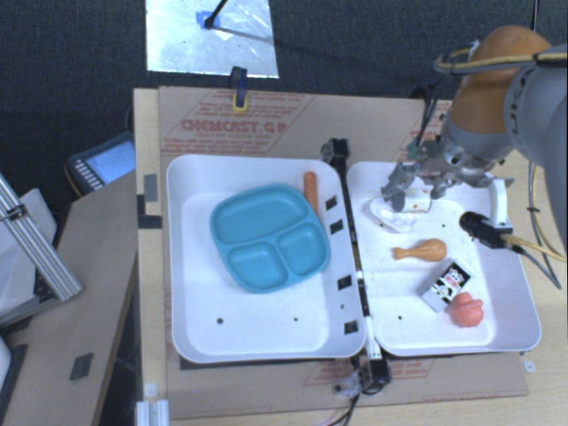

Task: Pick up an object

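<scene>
My gripper (415, 192) hangs low over the back of the right bin (515, 282), its two grey fingers spread apart and open. Just below and left of it lies a crumpled white thing (391, 215), touching or nearly touching the left finger (395, 189); nothing sits clearly between the fingers. Nearer the front lie a tan toy drumstick (423, 252), a small black and white box (445, 284) and a red lumpy toy (466, 311).
The left bin (191, 327) holds a blue divided plate (268, 248) and an orange stick-shaped toy (310, 189) by its right wall. A black-clipped divider (348, 238) separates the bins. Cardboard lies under both.
</scene>
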`<state>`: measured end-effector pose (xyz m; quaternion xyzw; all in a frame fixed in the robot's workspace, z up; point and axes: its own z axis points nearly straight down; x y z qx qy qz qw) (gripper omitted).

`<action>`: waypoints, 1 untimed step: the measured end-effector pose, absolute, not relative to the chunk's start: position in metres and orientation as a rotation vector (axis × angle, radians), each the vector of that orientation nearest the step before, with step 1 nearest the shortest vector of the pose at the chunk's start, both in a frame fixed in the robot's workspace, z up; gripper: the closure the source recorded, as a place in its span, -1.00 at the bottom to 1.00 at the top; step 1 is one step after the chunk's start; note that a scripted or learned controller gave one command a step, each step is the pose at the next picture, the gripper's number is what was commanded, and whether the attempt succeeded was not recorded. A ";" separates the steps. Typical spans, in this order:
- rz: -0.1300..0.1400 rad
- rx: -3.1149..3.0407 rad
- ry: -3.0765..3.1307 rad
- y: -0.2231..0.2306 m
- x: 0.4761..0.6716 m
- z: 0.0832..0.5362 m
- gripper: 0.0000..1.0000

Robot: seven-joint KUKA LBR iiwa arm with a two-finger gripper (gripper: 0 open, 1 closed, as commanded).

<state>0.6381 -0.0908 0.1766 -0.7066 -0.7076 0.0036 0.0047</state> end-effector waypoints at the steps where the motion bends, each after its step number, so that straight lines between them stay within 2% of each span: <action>1: -0.002 -2.219 -2.226 -0.091 0.641 0.184 -1.00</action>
